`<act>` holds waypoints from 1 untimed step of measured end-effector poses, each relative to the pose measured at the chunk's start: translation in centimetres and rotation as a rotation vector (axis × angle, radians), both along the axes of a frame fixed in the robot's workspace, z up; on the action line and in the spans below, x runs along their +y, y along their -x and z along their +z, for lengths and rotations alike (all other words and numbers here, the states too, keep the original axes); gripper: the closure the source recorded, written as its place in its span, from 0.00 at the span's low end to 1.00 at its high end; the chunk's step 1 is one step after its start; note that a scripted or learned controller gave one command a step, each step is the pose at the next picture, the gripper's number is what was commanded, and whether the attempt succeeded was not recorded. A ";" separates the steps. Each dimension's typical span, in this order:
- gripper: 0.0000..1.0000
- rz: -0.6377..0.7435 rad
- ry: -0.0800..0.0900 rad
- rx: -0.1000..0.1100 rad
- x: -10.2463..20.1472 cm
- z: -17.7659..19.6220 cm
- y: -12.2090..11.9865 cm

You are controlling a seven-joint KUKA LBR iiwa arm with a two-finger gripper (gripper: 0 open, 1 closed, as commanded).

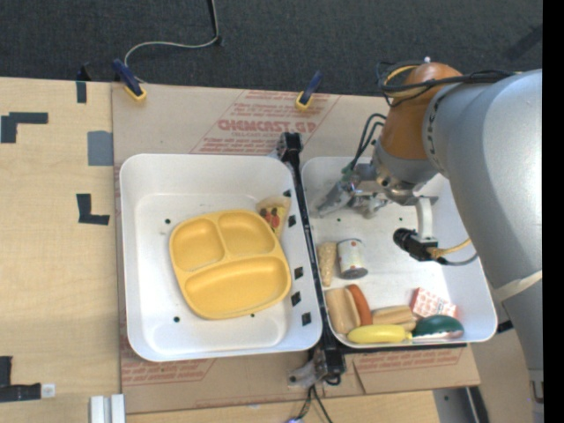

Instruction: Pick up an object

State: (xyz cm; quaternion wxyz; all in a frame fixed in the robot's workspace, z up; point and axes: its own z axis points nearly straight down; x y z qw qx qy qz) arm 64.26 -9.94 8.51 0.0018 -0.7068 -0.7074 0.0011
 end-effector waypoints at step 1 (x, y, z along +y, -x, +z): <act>0.00 -0.011 -0.003 0.048 -0.1 -0.3 -1.6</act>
